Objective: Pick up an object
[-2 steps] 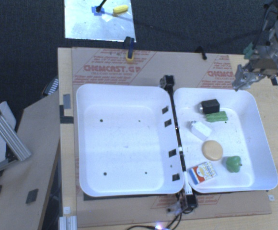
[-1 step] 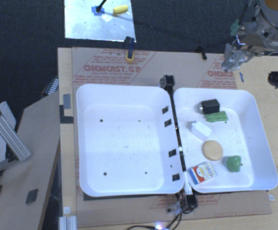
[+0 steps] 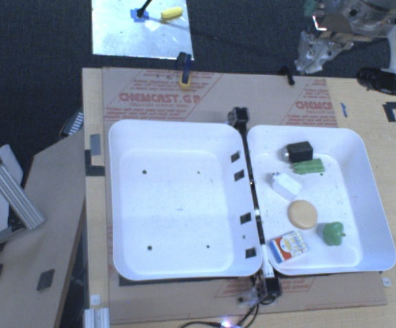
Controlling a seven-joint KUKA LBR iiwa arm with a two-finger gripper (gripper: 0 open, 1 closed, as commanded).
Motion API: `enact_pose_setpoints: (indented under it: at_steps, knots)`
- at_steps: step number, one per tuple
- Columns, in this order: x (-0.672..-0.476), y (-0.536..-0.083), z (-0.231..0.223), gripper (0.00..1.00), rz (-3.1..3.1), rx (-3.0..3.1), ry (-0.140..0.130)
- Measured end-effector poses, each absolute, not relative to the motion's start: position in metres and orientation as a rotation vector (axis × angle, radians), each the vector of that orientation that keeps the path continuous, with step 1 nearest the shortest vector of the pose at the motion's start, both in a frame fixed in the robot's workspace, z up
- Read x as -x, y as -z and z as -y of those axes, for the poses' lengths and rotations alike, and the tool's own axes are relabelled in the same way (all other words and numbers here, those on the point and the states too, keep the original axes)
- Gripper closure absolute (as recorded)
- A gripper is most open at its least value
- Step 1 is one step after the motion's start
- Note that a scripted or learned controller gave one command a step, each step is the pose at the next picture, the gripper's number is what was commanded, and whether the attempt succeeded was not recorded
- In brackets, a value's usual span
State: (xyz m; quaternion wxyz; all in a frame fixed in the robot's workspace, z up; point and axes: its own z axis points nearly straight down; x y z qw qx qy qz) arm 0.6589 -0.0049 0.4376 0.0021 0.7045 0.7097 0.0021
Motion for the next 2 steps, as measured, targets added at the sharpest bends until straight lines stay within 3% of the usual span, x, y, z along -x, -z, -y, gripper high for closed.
enact_pose_setpoints:
  at_steps: [2]
  knots:
    - [-0.6687, -0.4715, -0.0093, 1.00, -2.225, -2.213, -0.003]
